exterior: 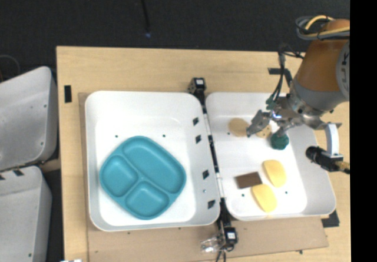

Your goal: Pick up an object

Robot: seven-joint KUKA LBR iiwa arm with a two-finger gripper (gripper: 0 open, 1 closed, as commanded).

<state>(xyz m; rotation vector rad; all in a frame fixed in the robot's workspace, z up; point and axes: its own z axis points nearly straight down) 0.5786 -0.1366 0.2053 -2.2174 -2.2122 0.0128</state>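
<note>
From where I stood, the grey arm with its orange band reached in from the right over the right-hand shallow white bin (306,199), and its 2-finger gripper (269,127) hung low above the bin's upper part, fingers spread apart with nothing between them. One finger pointed toward a pale tan rounded piece (237,127) lying just to its left; the other sat close beside a small dark-green rounded object (279,141), though I could not tell whether it touched it. Nearer the front of that bin lay 2 yellow oval pieces (274,172), one below the other, and a flat brown rectangular block (248,180) just beside them. The left-hand white bin (94,137) carried a teal plastic plate with 3 compartments (142,177). To my eye the pick was not yet made. Doing it well called for centring the open fingers squarely over 1 item, probably the green one as the nearest, descending straight, and closing only once it sat fully between the pads, since a glancing finger would likely nudge it away.
</note>
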